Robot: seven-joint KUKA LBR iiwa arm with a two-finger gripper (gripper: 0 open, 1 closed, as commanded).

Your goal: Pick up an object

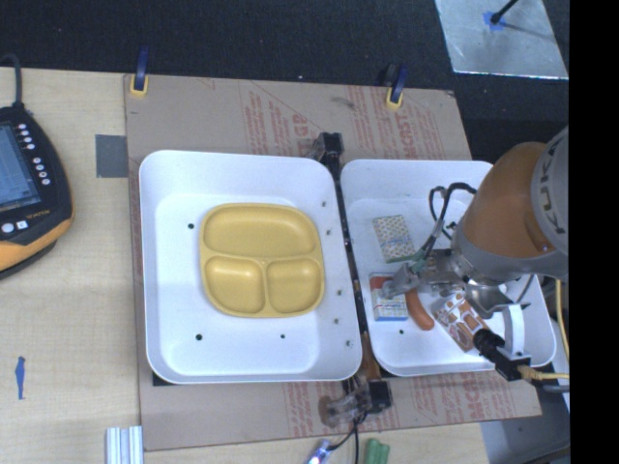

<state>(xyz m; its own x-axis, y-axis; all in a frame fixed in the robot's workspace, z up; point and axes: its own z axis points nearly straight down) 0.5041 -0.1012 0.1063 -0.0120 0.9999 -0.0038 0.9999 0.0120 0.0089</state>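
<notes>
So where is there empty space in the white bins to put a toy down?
The left white bin has bare floor all around the yellow divided plastic tray, widest below it. The right white bin is crowded: patterned packet, small card, orange sausage-shaped thing and grey robot arm.

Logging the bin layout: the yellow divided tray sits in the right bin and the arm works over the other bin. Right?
Not quite. The camera view shows the yellow divided tray in the left bin; the arm works over the right bin, among small items.
</notes>
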